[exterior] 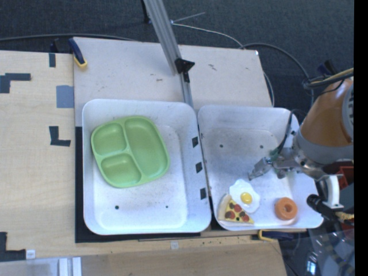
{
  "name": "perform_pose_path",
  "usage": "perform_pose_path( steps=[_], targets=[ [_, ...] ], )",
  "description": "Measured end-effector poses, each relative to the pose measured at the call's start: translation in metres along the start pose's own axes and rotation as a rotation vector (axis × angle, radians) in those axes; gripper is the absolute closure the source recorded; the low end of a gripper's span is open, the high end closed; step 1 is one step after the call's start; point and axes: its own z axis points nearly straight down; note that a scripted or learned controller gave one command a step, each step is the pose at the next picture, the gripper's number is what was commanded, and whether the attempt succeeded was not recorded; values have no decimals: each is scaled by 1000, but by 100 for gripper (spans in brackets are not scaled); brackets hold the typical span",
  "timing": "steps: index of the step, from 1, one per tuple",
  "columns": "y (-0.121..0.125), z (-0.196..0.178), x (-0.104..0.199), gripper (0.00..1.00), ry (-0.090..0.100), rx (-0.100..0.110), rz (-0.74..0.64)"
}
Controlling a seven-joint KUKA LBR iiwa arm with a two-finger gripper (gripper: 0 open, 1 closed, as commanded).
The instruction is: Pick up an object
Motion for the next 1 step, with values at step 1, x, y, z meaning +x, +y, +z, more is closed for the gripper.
perform_pose_path(
  steps=[1],
  targets=[
    [0, 52, 0, 0, -2, -8, 1]
  ],
)
